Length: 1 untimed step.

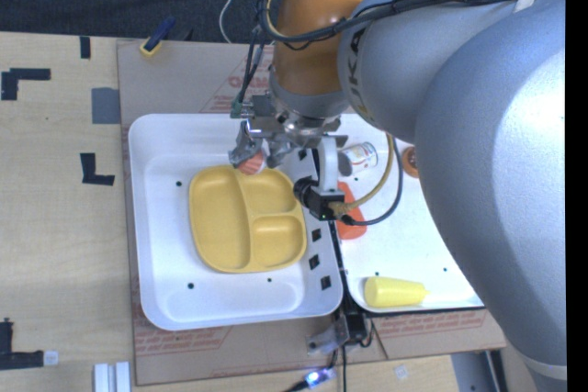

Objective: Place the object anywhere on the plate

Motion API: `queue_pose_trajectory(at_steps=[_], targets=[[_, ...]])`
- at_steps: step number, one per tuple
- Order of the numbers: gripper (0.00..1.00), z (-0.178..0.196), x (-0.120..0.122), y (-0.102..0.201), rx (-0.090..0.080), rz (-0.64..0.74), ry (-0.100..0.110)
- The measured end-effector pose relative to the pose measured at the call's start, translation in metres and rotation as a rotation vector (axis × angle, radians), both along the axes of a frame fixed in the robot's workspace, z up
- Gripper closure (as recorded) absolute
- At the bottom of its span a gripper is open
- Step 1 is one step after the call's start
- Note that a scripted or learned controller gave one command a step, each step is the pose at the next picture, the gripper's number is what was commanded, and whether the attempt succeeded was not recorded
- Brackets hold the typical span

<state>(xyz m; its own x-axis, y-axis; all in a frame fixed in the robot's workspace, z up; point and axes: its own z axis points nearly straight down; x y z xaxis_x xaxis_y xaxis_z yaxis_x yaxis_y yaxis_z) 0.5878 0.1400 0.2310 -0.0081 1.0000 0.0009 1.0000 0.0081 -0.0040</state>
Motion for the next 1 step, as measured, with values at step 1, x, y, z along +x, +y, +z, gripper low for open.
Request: queue_pose_trajectory(at_steps=[1], targets=[[1.00,-0.0150,0.0067,0.0399,-0.001,-0.002,-0.001]])
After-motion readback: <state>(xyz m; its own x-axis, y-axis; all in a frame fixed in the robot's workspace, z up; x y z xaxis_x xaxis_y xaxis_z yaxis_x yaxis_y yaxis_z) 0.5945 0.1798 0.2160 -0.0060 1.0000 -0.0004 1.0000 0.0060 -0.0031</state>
